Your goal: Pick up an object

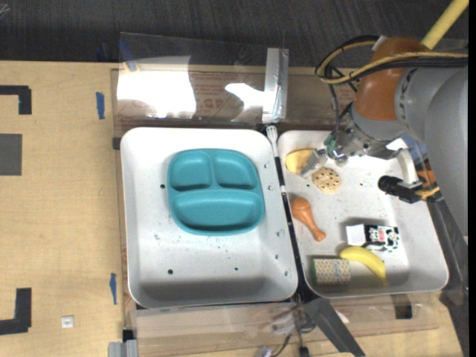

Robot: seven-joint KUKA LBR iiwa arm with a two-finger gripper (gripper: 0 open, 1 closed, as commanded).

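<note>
One round tan cookie (326, 179), dark specks, hand (332, 152) just above

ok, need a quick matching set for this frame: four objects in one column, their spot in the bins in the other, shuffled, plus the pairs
Things:
1. teal divided tray
2. banana
3. cookie
4. drumstick

Places:
A. right bin, front, beside the small patterned block
B. right bin, back, just below the arm's wrist
C. left bin, middle
D. right bin, near the wall it shares with the left bin, about halfway down

Pairs: 1-C, 2-A, 3-B, 4-D
</note>
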